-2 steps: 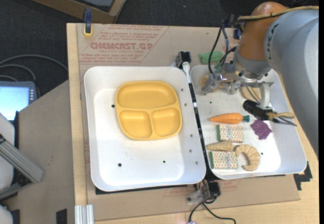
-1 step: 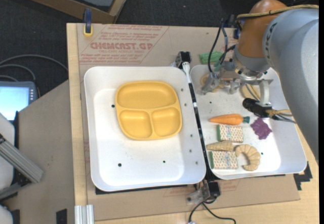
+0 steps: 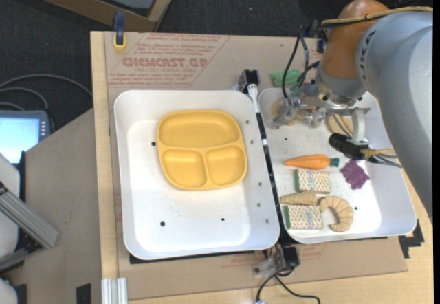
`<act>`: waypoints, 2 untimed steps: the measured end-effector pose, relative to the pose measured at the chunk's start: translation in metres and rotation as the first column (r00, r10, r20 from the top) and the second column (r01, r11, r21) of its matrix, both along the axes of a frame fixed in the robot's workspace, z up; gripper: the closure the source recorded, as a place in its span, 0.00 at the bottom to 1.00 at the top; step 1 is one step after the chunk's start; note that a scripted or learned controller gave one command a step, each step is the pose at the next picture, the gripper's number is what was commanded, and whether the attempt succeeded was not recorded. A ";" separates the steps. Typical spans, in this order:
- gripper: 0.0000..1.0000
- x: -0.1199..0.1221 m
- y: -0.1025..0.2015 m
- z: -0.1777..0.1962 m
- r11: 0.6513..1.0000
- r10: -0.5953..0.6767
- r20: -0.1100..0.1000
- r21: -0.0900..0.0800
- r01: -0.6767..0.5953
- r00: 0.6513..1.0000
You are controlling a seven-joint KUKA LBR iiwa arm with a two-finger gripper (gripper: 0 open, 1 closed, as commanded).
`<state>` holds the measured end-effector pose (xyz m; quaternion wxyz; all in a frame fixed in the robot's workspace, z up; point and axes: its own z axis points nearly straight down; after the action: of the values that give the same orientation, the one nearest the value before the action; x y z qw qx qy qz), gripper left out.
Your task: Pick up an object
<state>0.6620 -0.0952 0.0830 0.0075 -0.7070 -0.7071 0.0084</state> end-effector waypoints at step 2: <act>0.00 -0.102 -0.033 0.001 1.000 -0.005 0.014 0.002 0.005 1.000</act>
<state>0.5602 -0.1280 0.0840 0.0032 -0.7089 -0.7053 0.0027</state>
